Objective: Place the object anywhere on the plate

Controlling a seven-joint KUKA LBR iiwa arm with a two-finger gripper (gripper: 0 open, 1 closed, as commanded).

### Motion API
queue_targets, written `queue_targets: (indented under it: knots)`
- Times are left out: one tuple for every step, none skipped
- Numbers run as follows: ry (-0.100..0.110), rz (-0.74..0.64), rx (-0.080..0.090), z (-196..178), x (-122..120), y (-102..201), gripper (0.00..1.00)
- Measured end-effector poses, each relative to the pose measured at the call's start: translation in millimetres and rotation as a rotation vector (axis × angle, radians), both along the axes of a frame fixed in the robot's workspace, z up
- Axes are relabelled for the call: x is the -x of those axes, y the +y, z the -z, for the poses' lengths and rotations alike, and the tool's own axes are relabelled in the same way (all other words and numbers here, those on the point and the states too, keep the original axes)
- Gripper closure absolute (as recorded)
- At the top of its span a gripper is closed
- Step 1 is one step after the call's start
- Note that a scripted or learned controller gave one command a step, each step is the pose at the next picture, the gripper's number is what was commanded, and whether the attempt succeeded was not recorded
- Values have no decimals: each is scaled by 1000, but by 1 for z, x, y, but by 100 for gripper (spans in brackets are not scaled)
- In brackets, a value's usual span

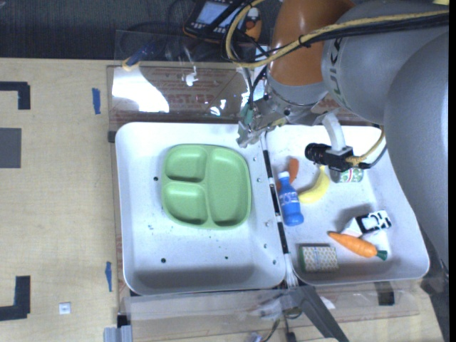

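Note:
A green divided plate (206,185) lies in the left bin (142,248). The right bin (406,262) holds a blue bottle (289,201), a banana (316,187), a carrot (354,244), a small orange piece (292,168), a grey-brown block (318,258) and a black and white item (373,223). My gripper (251,127) hangs above the back end of the divider between the bins, beyond the plate's far right corner. I see nothing between its fingers.
A green and white can (349,175) lies under a black fitting (322,152) on the arm's side. Cables and a small device (214,16) sit behind the bins. A clear sheet (178,91) lies along the back edge.

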State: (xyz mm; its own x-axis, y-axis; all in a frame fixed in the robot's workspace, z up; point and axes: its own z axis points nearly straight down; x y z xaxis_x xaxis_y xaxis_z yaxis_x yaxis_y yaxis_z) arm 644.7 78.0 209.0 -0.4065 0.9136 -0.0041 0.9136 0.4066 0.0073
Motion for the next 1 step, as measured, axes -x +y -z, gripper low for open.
queue_targets:
  knots:
    - [11,148,-1,18,12,7,100]
